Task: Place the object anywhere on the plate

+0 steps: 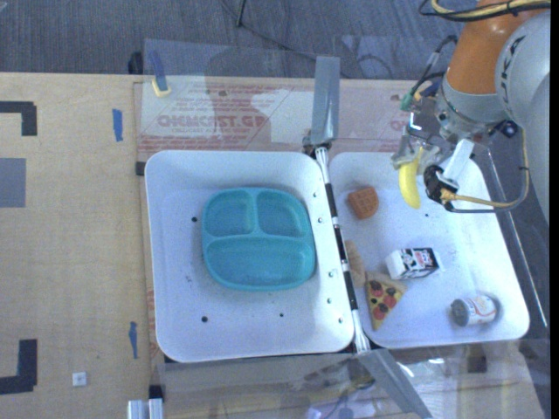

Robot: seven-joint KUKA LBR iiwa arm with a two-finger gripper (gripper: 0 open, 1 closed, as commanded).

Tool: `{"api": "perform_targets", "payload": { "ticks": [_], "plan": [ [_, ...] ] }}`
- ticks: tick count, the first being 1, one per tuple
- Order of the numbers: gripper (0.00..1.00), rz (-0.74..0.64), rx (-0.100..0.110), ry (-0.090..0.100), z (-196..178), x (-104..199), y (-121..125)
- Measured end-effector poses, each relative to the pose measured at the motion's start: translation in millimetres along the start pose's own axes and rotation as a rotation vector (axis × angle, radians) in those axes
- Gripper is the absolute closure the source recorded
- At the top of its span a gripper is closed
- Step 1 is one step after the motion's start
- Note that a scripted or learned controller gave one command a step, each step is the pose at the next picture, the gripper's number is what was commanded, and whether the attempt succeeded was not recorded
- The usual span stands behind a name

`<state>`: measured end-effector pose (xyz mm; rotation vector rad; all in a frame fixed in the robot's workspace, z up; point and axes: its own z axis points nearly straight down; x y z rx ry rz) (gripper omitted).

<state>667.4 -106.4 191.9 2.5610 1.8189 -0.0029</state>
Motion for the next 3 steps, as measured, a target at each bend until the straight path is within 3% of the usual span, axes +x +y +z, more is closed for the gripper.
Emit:
{"api": "perform_targets", "payload": {
  "ticks": [2,3],
  "plan": [
    [1.00,-0.132,0.003,0.002,7,123,-113],
    [0.00,-0.131,0.002,0.002,7,122,-112]
  ]
}}
